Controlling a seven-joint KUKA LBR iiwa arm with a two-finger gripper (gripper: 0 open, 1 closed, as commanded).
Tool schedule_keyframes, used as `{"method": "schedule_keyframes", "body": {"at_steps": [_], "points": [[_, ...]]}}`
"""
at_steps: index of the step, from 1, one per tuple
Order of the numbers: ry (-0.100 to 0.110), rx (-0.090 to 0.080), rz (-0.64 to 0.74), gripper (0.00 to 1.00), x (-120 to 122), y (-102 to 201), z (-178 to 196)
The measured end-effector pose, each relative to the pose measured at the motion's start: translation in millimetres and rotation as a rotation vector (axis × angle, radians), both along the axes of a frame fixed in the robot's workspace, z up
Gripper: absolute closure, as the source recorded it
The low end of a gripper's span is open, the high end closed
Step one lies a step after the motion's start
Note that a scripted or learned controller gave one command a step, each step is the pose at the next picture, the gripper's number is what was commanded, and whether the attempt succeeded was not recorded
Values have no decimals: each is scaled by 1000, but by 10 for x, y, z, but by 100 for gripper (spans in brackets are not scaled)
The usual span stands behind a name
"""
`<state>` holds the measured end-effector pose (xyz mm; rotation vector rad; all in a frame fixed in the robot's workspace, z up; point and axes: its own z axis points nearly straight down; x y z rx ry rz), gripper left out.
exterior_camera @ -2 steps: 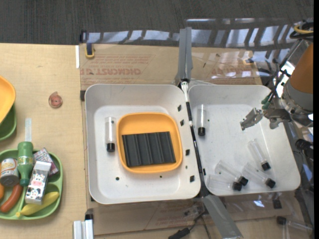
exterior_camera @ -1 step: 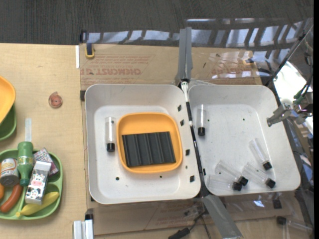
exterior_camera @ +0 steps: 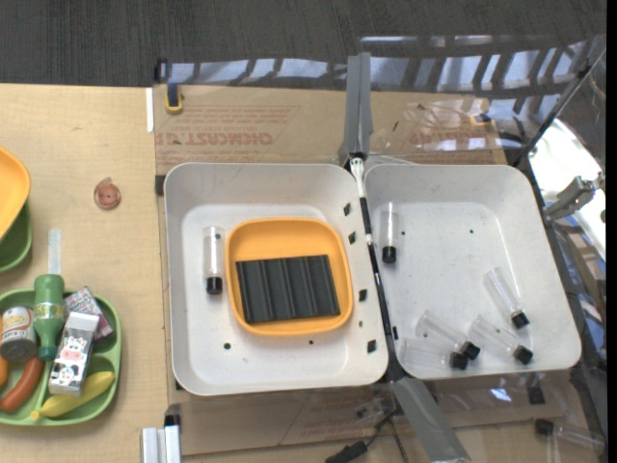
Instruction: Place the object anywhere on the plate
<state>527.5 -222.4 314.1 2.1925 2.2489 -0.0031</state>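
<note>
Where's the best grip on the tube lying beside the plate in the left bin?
Probably mid-barrel on the tube, from straight above, fingers closing across its width. It lies flat, black cap toward the camera, parallel to the plate edge; the gap on that side looks narrow.

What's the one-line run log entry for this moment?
plate: orange, left bin, carries a dark ribbed block | tube: beside plate, not on it | right bin: more tubes | placement: not done
</note>
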Motion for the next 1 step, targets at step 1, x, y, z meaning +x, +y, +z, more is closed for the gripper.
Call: {"method": "schedule_keyframes", "body": {"at_steps": [1], "points": [[0, 0, 98, 0, -66, 1, 726]]}}
